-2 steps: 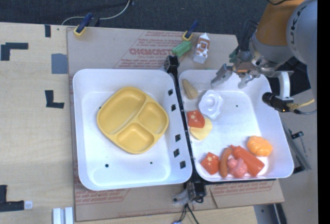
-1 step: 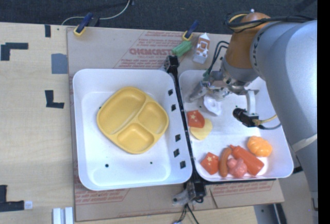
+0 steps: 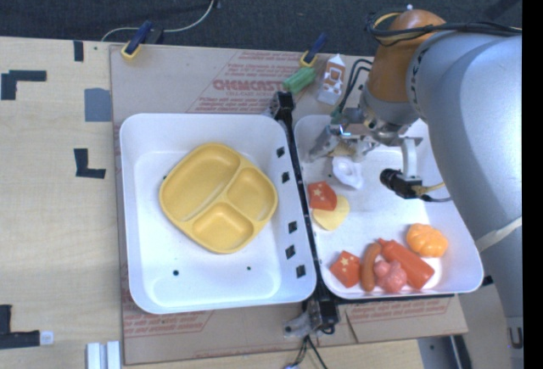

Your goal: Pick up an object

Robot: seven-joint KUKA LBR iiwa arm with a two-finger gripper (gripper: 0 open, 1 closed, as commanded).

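Left bin [image 3: 140, 215]: yellow divided plate [image 3: 219, 198]. Right bin [image 3: 462, 261]: toy foods, white crumpled item [image 3: 348, 172] under gripper [image 3: 346, 138]; gripper's grip can't be told.

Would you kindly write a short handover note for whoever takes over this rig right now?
Hand: low over the far end of the right bin, above a small white object; whether it grips anything cannot be told.
Things: right bin holds a red and yellow piece near the divider, and along its near edge a red piece, a sausage, a pink and red cluster and an orange item. Left bin holds a yellow divided plate.
Done: no object visibly lifted.
Left: grasp and lift one object.
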